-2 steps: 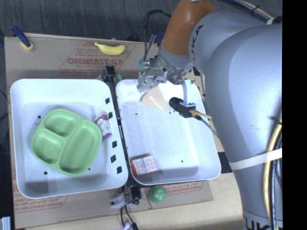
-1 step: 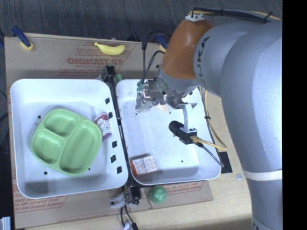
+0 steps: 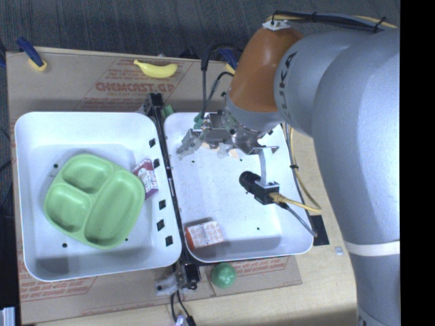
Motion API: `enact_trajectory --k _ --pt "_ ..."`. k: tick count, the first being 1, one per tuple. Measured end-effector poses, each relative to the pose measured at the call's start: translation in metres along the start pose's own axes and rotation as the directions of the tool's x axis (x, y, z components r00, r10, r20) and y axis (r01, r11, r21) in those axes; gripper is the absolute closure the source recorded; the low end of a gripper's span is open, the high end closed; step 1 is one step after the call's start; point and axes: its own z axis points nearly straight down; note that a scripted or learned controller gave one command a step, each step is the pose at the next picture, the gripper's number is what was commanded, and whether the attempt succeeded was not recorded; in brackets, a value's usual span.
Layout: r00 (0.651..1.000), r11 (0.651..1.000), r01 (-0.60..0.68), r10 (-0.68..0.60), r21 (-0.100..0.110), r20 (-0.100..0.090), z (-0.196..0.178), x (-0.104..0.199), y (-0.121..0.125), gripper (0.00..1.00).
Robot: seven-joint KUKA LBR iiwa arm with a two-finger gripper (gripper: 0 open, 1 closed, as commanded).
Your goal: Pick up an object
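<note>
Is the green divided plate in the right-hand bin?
No. The green divided plate lies in the left bin, beside a small red packet.

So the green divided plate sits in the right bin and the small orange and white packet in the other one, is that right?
Not quite. The camera view shows the green divided plastic plate in the left white bin; the small orange and white packet lies in the right white bin.

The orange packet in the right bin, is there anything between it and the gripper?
Nothing visible. The gripper is at the far side of the right bin, and the orange packet lies at its near wall, with bare white floor between them. The black fitting sits off to the right of that path.
</note>
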Motion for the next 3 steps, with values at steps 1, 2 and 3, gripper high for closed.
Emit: enact_trajectory --k 1,2,3 --pt "1.0 1.0 0.001 -0.001 0.003 0.001 0.105 -0.055 0.037 0.0" --pt "1.0 1.0 0.003 -0.003 0.002 0.001 0.094 -0.055 0.038 1.0" --pt "1.0 1.0 0.004 -0.004 0.002 0.001 0.094 -0.055 0.038 0.0"
